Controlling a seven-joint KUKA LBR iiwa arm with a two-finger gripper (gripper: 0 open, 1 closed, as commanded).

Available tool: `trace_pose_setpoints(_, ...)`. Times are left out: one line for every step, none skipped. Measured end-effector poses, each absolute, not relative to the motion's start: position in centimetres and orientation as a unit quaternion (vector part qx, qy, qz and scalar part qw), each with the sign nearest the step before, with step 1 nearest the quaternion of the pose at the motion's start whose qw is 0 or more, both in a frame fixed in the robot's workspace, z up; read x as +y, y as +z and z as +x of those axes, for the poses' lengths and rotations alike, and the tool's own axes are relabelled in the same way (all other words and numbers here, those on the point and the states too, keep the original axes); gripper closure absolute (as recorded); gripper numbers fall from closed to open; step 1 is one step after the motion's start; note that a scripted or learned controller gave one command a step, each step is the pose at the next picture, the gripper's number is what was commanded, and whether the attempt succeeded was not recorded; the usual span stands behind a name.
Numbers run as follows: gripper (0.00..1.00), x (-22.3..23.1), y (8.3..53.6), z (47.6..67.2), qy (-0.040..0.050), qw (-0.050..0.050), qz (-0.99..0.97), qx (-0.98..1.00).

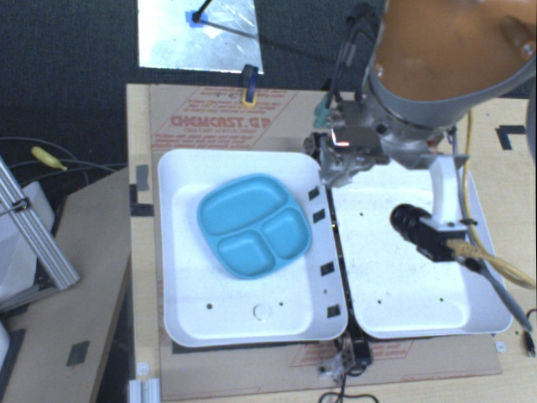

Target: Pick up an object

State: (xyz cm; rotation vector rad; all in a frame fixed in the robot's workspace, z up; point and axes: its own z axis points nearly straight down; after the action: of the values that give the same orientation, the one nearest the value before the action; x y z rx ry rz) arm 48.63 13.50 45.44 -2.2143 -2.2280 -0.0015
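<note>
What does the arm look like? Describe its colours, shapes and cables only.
The arm is a bulky rounded body, with a broad orange band above a grey metallic wrist. Black cables run down its left side to the gripper, a compact grey and black metal assembly showing a small red light.

We note the arm (457,40) filling the upper right of the frame: a broad orange band over a grey rounded collar. Below it sits a grey metal wrist block (369,137) with a small red-pink light. Black cables (348,44) loop along its left side. A white bracket (445,193) carries a black cylindrical unit (419,229), with a yellow braided cable (495,263) trailing toward the right edge.
</note>
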Motion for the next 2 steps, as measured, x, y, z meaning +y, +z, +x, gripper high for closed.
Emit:
trace_pose_setpoints(1.00, 10.2, 46.1, 48.7, -0.0013, -0.001, -0.708, -0.707)
trace_pose_setpoints(1.00, 11.0, 46.4, 50.6, -0.0017, -0.001, -0.706, -0.708)
